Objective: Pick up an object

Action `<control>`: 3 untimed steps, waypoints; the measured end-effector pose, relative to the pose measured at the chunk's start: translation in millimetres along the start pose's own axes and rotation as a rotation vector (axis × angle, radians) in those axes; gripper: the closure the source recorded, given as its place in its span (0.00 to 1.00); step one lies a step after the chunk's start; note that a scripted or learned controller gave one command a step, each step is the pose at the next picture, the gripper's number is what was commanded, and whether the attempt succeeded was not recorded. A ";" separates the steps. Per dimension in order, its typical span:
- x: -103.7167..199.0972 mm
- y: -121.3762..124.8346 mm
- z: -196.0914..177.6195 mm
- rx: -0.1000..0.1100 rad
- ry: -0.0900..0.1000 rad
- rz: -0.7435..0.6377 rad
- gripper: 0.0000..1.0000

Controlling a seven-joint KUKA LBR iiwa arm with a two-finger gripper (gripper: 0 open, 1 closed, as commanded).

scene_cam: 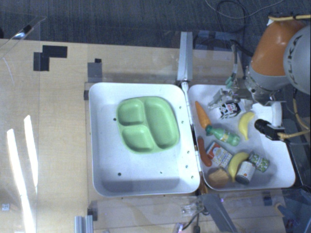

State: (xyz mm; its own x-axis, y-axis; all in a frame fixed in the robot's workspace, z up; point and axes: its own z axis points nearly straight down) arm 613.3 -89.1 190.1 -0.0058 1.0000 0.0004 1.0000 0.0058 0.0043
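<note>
The task named no particular object, so the likeliest candidate was taken to be the small black-and-white carton [229,109], which lay at the rear of the right bin [286,178] directly beneath the tool [227,95]. The tool hung over the carton at the bin's far edge. Whether it was open or closed could not be told from the camera view, and nothing could be confirmed as gripped.

The remaining items were scattered loosely across the right bin, as expected of a pick source:
- A carrot [202,113] lay along the left wall, just beside the carton.
- A green bottle [223,135] lay on its side near the middle.
- A yellow banana [246,124] lay to the right of the carton; a second banana [236,163] lay nearer the front.
- A small printed packet [221,155], a red item [203,152] against the left wall, a brown item [218,176], a can [245,172] and a green-patterned item [260,162] crowded the front portion.

The close spacing suggested that a descent onto the carton risked contact with the carrot or the first banana.

The left bin [102,178] held a green divided tray [147,124], set near its centre with its compartments up. The arm [274,47] reached in from the right above the counter [48,130].
</note>
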 end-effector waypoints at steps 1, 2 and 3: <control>-51.5 -5.6 79.7 -0.008 -0.003 -0.065 0.00; -98.1 59.5 94.7 -0.001 0.007 -0.015 0.00; -108.5 25.0 95.4 -0.017 0.002 -0.120 0.00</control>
State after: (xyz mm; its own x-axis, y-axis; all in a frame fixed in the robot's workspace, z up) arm 639.4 -197.4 94.7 -0.1257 0.9921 0.0010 0.9918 0.1256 0.0216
